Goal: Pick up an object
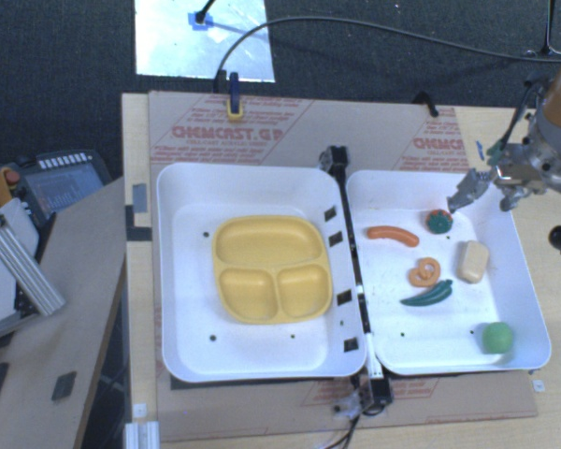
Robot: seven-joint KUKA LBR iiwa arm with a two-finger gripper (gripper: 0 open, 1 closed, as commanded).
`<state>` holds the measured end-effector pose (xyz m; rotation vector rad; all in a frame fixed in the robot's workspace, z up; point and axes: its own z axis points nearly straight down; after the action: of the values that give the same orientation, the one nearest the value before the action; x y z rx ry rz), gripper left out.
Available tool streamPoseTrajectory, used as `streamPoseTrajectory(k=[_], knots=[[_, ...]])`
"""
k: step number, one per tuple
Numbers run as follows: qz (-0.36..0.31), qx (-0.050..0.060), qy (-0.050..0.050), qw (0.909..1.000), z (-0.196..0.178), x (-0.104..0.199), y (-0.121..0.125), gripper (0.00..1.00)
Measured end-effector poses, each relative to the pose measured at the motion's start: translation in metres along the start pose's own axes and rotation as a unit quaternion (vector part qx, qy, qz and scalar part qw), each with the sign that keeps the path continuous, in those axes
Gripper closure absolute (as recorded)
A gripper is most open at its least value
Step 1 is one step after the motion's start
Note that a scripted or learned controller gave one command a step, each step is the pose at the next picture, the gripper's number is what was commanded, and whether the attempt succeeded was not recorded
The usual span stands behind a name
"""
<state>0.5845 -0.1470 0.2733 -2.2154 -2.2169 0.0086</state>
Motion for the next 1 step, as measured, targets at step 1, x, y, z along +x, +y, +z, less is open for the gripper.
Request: streamPoseTrajectory(k=[1], knots=[[-0.001, -0.006, -0.001, 1.0000, -0.0061, 0.0003, 0.0019, 0.00]])
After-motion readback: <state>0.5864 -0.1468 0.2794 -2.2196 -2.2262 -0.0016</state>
